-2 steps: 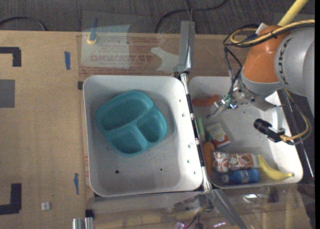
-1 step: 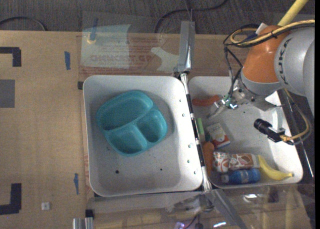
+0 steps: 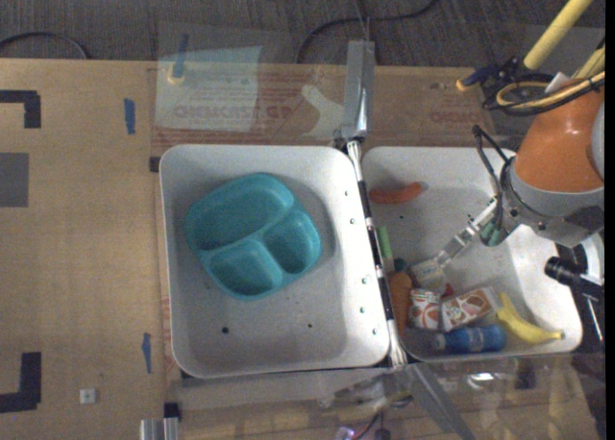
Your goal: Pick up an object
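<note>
Stood on a wide tan wooden bench [image 3: 77, 236] marked with black squares and blue tape, dark carpet and looping cables behind. Carried two white bins: the left bin [image 3: 192, 323] held a teal divided plate [image 3: 252, 233]; the right bin [image 3: 452, 164] held an orange sausage-like piece [image 3: 397, 193], a printed packet [image 3: 452, 310], a blue bottle [image 3: 473, 339] and a yellow banana [image 3: 524, 325]. Reached in from the right, the gripper [image 3: 430, 273] just above the packet, gripping nothing visible; open or closed, impossible to tell.

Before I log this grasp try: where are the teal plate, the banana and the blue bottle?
teal plate [image 3: 252, 233], camera view, middle dividers.
banana [image 3: 526, 327], camera view, mid-body.
blue bottle [image 3: 477, 339], camera view, its body.
</note>
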### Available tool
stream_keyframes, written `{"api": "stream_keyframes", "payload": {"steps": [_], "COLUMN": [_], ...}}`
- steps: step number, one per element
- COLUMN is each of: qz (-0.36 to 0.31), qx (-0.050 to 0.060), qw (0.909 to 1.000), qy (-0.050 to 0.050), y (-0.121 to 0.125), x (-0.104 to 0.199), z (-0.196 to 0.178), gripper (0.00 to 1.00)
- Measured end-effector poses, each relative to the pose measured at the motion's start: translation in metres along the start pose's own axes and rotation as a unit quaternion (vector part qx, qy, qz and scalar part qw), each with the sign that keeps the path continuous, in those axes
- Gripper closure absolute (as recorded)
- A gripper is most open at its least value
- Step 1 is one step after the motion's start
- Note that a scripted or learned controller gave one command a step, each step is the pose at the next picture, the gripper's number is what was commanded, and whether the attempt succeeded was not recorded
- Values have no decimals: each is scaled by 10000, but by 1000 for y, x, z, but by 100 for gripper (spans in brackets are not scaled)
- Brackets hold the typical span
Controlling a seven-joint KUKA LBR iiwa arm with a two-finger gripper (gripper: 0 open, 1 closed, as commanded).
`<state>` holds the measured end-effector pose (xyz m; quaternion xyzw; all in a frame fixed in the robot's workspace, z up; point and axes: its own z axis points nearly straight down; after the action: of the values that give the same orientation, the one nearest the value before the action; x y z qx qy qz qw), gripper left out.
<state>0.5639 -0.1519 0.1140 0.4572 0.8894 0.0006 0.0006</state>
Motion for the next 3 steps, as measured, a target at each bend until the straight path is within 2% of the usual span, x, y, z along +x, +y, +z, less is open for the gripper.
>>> {"api": "stream_keyframes", "payload": {"steps": [1, 2, 3], "qz": [-1608, -1751, -2817], "qx": [-16, -16, -17], "qw": [9870, 9845, 9595], "qy": [-32, -27, -38], "y": [-3, 25, 37], "x": [-51, -21, -74], "z": [-73, 18, -92], "gripper": [0, 0, 0]}}
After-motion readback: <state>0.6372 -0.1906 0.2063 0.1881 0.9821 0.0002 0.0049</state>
